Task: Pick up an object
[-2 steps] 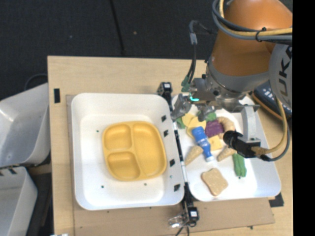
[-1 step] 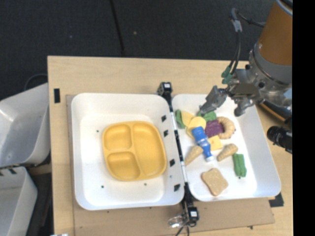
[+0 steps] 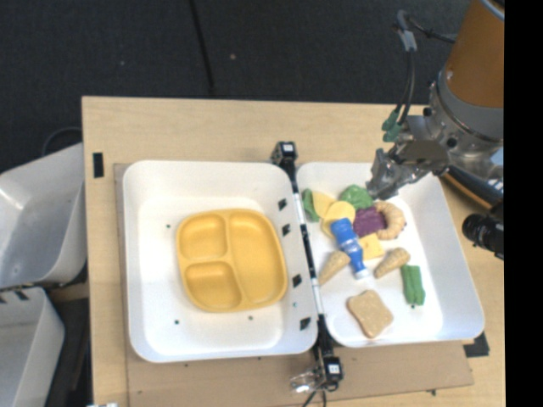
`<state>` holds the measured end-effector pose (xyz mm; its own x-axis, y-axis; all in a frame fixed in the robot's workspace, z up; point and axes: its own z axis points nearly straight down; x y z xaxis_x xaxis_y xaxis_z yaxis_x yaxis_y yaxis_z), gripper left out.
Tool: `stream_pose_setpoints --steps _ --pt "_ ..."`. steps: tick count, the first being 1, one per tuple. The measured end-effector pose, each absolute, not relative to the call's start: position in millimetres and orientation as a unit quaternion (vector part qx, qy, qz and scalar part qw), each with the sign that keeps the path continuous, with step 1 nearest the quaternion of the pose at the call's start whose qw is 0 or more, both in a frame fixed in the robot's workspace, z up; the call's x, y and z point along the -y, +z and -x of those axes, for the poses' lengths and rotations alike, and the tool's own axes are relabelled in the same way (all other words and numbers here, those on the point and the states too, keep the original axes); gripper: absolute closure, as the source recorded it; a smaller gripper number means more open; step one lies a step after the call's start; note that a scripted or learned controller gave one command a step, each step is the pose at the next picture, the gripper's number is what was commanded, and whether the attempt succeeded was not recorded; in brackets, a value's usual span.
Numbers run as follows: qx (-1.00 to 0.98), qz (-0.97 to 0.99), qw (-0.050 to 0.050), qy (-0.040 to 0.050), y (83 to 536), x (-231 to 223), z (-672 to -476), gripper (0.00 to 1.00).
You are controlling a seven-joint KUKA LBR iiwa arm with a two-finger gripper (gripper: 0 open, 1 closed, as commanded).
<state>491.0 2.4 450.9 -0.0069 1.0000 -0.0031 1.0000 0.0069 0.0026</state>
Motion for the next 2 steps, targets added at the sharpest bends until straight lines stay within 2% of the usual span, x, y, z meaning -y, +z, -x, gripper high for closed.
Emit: stream_pose_setpoints --steps 1,2 --pt "-0.705 -0.709 -0.002 -0.0038 343.6 44.7 -489.1 1.00" --pt "-0.708 -0.706 0.000 -0.0003 314.5 29.1 -490.2 1.00"
